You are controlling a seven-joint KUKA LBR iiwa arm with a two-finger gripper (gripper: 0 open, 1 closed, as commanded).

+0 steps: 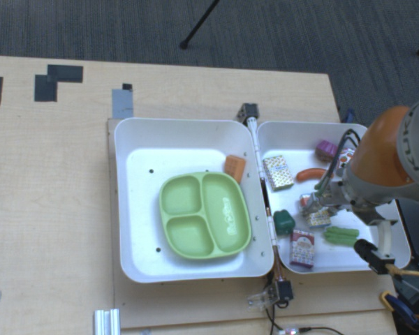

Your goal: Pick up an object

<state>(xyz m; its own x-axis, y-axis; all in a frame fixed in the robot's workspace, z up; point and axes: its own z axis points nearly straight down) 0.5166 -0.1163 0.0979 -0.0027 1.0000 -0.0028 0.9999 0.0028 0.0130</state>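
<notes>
My gripper (317,205) hangs low over the middle of the right bin (290,132), the arm coming in from the right. Directly beneath it lies a small pale packet (320,219). Around it are a patterned box (278,172), a red-orange sausage (309,174), a purple piece (326,149), a dark green block (283,222), a red-and-white carton (302,249) and a light green pickle-shaped piece (341,236). Nothing is visibly lifted.
The left bin (136,187) holds a green divided plate (205,216) and an orange block (234,165) near its right wall. A ridge with a black clamp (248,112) separates the bins. Cables lie at the bench's lower right.
</notes>
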